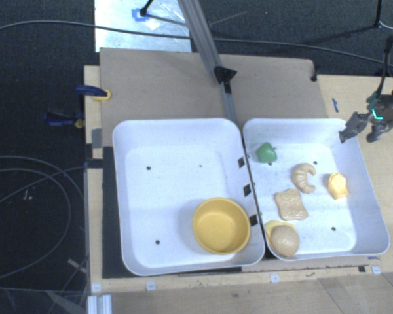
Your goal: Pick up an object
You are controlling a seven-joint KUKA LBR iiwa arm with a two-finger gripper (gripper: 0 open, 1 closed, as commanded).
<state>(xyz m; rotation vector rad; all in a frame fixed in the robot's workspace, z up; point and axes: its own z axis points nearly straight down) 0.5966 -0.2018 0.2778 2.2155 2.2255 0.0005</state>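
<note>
Seen from above at a slant, the desk (183, 84) carries two shallow white bins side by side. The left bin (150, 149) holds a yellow bowl (221, 225) near its front right corner, close to the wall it shares with its neighbour. The right bin (360, 175) holds five small things: a green pepper (266, 152) toward the back left, a pale croissant (304, 176) near the middle, a yellow piece (338, 186) just to the right of the croissant, a slice of toast (291, 205) in front of the croissant, and a round tan bread roll (285, 240) in the front left corner, lying on a yellow rim that shows beside it. None of these is lifted; all lie on the bin floor. The gripper (360, 128) hangs at the view's right side, over the back right edge of the right bin, well apart from every item. Its two dark fingers (349, 131) stand spread apart, released, with nothing between them. A grey pole (203, 38) slants across the back of the desk, and cables (26, 195) lie on the dark floor to the left.
</note>
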